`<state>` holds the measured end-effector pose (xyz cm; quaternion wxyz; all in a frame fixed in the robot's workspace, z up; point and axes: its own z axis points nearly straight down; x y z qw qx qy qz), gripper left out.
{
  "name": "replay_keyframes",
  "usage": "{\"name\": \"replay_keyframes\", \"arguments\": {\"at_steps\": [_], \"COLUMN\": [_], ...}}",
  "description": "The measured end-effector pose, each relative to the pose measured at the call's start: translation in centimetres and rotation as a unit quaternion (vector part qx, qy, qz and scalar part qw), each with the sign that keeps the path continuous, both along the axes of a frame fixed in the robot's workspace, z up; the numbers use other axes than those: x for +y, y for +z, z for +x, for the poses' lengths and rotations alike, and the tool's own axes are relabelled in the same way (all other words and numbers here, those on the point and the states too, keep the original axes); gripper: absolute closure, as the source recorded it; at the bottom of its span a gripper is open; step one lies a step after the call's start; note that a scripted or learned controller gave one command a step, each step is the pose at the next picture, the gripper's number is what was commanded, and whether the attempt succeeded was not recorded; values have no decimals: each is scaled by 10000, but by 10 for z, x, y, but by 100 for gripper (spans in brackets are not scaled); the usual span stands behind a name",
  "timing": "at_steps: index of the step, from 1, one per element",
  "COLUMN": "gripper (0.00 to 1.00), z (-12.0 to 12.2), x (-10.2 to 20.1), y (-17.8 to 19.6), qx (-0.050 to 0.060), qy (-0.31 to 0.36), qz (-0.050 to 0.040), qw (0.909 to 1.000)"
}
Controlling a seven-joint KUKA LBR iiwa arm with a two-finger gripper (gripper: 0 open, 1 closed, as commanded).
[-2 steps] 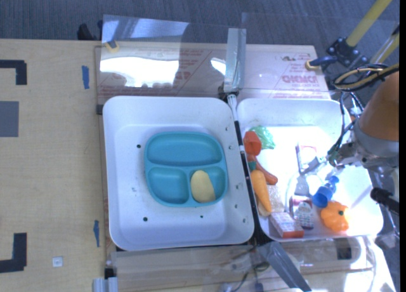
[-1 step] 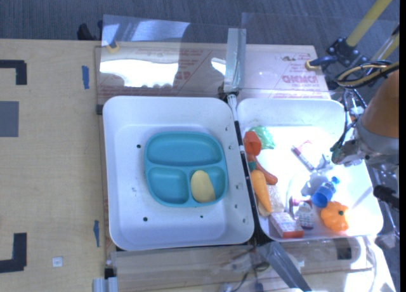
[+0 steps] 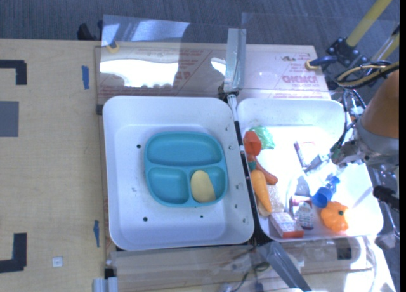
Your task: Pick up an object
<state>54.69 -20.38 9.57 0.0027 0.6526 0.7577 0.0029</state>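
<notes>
a: left bin (image 3: pixel 120 176) contents?

b: one teal divided plate (image 3: pixel 184 167), three compartments. a yellow oval piece (image 3: pixel 202 186) lies in the near right compartment. the far long compartment and the near left one hold nothing i can see.

a: right bin (image 3: pixel 279 110)?

b: cluttered. along its left wall, far to near: a green item (image 3: pixel 264 137) touching an orange-red item (image 3: pixel 252 145), then a carrot-shaped orange piece (image 3: pixel 260 190) running toward the near edge. near edge: a small red-and-white box (image 3: pixel 285 225), a dark patterned item just beside it on the right. toward the right: a blue bottle (image 3: pixel 324 193), and an orange rounded toy (image 3: pixel 334 216) just near of it. glare washes out the bin's middle, so small items there are unclear.

a: arm?

b: the arm (image 3: pixel 380 119) comes in from the right, over the right bin's right edge. gripper (image 3: pixel 339 155) sits low, just far of the blue bottle.

a: gripper state?

b: cannot tell. nothing visibly held.

a: task object?

b: candidates all resting in the bins; nearest to the gripper is the blue bottle.
</notes>
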Motion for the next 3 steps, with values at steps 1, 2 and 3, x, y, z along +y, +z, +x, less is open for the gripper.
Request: {"name": "replay_keyframes", "arguments": {"at_steps": [1, 2, 3], "gripper": [0, 100, 100], "z": [-42, -40, -19], "x": [4, 2, 50], "y": [-9, 1, -8], "qx": [2, -22, -7], "qy": [-330, -344, -1431], "qz": [7, -6, -16], "qw": [9995, 9994, 9897]}}
